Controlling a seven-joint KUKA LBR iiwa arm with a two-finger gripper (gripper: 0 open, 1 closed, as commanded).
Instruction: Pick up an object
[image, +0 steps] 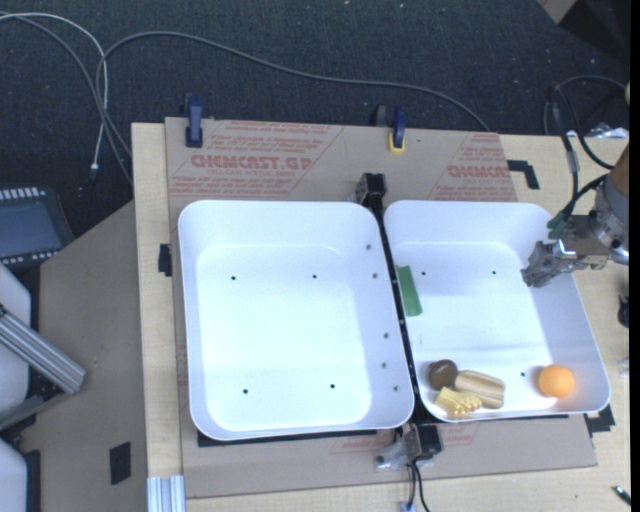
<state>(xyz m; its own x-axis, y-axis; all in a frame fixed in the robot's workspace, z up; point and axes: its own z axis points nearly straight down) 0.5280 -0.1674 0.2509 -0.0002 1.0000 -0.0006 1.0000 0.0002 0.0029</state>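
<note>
Hovering over the right shallow white plastic bin's (575, 330) far right rim, the grey metal gripper (540, 268) carries nothing visible; its opening cannot be told. That bin holds five things: one green flat strip (408, 290), one brown round lump (443, 374), one tan cylinder (480, 386), one yellow ridged piece (458, 402), one orange ball (556, 381). The left shallow white plastic bin (200, 300) adjoins it.

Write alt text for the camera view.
A grey arm's pincer hovers over the right edge of the right bin, apart from the objects at that bin's near end: an orange ball, a tan roll, a brown lump and a yellow piece. A green strip lies on its left wall.
</note>
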